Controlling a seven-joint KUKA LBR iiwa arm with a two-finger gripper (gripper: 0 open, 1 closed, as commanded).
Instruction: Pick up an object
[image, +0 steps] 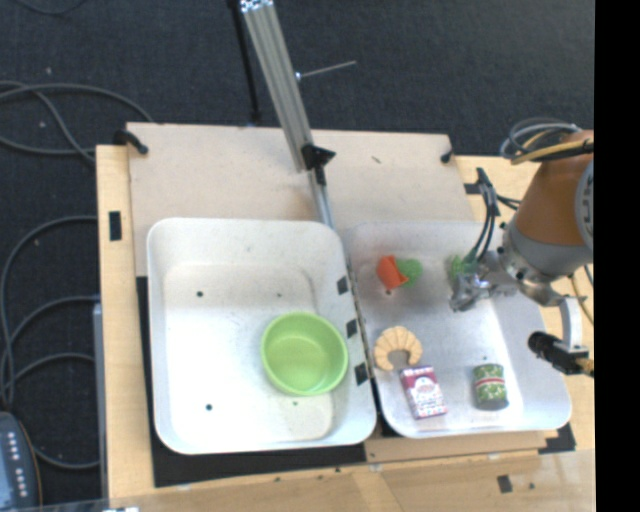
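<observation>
Red little box (424, 391) lies nearest. Metal tool (466, 291) sits low by a small green thing (459, 266); I cannot tell its grip. It might push that away.

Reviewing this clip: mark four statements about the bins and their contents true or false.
1. The green bowl sits in the left bin. True.
2. The croissant lies in the left bin. False: it lies in the right bin, just above the red box.
3. The green can lies to the right of the red box. True.
4. The gripper is above the green bowl. False: it is over the right bin.
</observation>
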